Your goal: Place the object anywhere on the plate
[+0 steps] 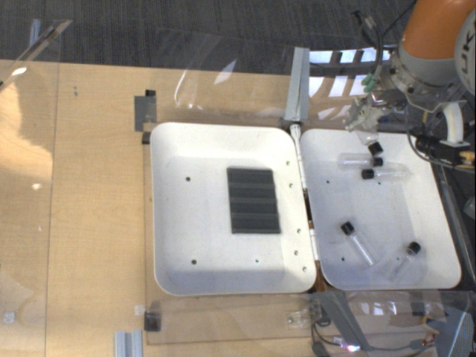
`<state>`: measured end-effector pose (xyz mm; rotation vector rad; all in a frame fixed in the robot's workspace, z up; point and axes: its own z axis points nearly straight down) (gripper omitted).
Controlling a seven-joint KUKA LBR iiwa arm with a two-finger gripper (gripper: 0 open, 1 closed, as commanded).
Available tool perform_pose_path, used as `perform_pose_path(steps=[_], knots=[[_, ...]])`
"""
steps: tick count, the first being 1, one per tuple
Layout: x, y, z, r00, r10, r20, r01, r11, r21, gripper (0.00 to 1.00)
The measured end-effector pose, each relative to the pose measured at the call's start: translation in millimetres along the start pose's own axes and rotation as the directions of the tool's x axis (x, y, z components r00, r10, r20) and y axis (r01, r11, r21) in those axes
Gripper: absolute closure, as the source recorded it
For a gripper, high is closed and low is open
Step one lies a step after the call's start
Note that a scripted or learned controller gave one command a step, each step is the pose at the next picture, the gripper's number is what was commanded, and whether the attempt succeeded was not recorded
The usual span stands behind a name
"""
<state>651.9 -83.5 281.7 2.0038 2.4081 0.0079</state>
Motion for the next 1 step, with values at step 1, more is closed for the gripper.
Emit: perform_pose_path(steps=[1], knots=[[64.5,28.6,83.3,0.939,0.343,-0.001,-0.343,0.939,0.008,1.0]])
